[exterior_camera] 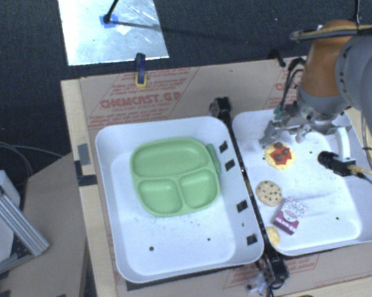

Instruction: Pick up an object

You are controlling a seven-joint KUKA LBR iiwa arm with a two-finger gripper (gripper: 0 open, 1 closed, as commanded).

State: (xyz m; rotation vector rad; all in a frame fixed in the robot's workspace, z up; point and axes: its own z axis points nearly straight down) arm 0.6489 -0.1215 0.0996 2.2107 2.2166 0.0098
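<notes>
The gripper (282,136) hangs low in the right bin (368,222), just above the pizza toy (280,155). Whether the claw is wide or narrow, I can't tell. Nothing shows between it. Cookie (269,193) and pink packet (289,215) lie nearer the front. The green tray (175,176) sits in the left bin. The risk, I'd say: that toy is flat, so the claw may skid over it.
</notes>
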